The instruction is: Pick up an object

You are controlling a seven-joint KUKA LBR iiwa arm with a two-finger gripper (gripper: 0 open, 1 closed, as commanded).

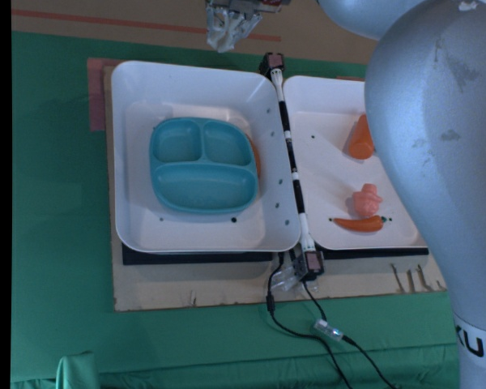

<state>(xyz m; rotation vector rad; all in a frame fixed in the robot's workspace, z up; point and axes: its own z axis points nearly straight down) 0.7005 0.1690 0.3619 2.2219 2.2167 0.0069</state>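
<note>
1. Looming over the right side, the grey arm covers much of the right bin and part of the bench.
2. Two white bins sit side by side on a green cloth: the left bin and the right bin, parted by a black-and-white striped bar.
3. A teal divided plate lies flat in the middle of the left bin, with something orange peeking from under its right edge; I can't make out what it is.
4. An orange carrot-like piece lies in the right bin, near the arm.
5. A pink toy sits nearer the front, just above an orange pepper-shaped piece.
6. The gripper hangs beyond the far rim of the left bin, over bare bench, holding none of these; whether it's spread or closed I cannot tell.
</note>
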